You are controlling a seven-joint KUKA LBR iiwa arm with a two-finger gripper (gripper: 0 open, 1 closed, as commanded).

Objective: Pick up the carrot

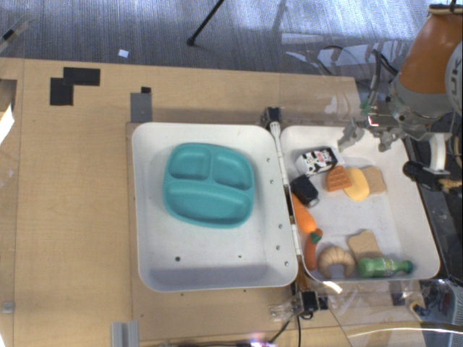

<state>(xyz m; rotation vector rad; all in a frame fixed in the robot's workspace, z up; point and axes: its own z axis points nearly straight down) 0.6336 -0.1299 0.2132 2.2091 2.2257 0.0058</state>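
The carrot (pixel 305 223) is orange and lies lengthwise against the left wall of the right bin (pixel 412 215), its lower end beside a croissant. My gripper (pixel 367 137) hangs over the far edge of that bin, well up and to the right of the carrot. Its two fingers (pixel 349 134) stand apart, open, with nothing between them. The grey arm with its orange band (pixel 434 49) enters from the upper right.
In the right bin lie a black-and-white pack (pixel 316 160), a black block (pixel 304 190), orange and yellow pieces (pixel 347 181), bread slices (pixel 364 243), a croissant (pixel 334 260) and a green bottle (pixel 383 267). The left bin (pixel 152 259) holds a teal divided plate (pixel 210 184).
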